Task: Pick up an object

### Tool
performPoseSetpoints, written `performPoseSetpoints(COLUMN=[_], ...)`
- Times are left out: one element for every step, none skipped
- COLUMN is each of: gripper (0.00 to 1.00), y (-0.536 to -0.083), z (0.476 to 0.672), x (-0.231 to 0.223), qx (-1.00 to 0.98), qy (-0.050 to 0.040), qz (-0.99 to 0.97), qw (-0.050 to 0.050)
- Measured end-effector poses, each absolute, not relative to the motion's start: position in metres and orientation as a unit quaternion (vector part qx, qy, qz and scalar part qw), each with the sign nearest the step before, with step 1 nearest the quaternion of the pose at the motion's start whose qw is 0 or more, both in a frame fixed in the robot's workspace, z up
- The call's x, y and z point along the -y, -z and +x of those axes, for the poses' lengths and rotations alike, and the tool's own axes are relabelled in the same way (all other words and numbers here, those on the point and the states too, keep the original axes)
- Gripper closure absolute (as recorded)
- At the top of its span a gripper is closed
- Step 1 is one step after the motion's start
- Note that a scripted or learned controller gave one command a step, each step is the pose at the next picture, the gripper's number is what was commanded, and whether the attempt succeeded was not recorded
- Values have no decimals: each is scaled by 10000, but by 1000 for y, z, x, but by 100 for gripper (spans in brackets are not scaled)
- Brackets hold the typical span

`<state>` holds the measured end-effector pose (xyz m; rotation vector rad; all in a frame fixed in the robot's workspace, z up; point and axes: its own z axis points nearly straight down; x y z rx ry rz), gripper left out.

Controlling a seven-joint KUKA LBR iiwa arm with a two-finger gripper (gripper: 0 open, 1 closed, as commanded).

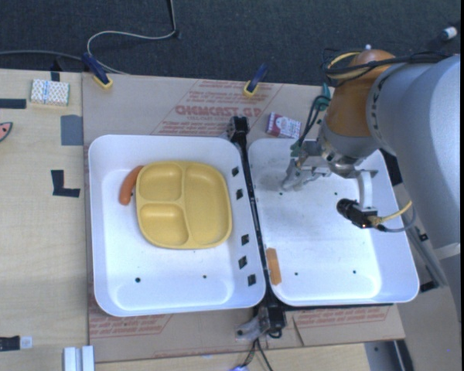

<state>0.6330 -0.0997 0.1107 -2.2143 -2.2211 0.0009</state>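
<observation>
A yellow divided plate [183,204] lies in the left bin [108,277]. An orange sausage-shaped piece [127,185] rests against the plate's left edge. A second small orange piece [273,265] lies at the near left side of the right bin [348,280], next to the divider. My gripper [292,178] hangs low over the far left part of the right bin, with nothing visible between its fingers and the bin floor bare beneath it. The grey arm with its orange band [354,99] reaches in from the right.
A small red and white packet [281,125] lies on the cardboard behind the right bin. Yellow and blue clamps [256,79] hold the cardboard's far edge. Black clips sit along the divider between the bins. A cable with a black connector [356,212] hangs over the right bin.
</observation>
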Motion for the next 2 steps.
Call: performPoseSetpoints(gripper=[100,100], y=[-120,-129], z=[633,633], x=[99,98], qx=[7084,7088], qy=[-1,1], qz=[-7058,-7054], qw=[36,46])
